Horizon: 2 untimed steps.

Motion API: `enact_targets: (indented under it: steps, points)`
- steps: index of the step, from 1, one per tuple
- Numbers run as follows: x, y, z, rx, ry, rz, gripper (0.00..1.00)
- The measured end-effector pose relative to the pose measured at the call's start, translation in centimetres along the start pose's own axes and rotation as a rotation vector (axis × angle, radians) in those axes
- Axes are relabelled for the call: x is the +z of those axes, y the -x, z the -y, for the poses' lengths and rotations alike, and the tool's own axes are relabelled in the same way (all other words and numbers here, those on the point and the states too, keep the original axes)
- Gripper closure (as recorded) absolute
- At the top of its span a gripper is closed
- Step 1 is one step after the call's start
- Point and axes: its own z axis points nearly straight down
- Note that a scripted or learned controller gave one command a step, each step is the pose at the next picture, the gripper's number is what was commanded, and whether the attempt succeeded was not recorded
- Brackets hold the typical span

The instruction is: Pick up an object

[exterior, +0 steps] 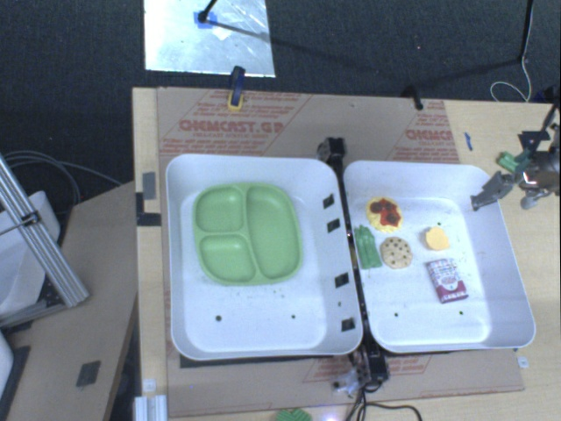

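Observation:
The right bin (491, 323) holds several small items: a pizza-like piece (384, 212) with red topping, a round cookie (396, 252), a green piece (366, 247) by the left wall, a small yellow piece (436, 238) and a red packet (447, 281). My gripper (504, 189) hangs at the bin's far right rim, above and to the right of the yellow piece. Its dark fingers (485, 199) stand apart with nothing between them.
The left bin (188, 323) holds a green divided plate (246, 233). Black clips run along the divider (346, 235) between the bins. A shiny sheet (209, 24) lies on the floor behind the bench. A metal frame (39, 244) stands at the left.

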Motion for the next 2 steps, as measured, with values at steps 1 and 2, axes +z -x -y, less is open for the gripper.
enact_targets:
  steps: [1, 2]
  points:
    - [11.9, -0.3, 4.8, 0.006, -0.026, -0.010, 0.00]
    - [18.7, -0.4, -2.5, -0.003, -0.014, -0.006, 0.00]
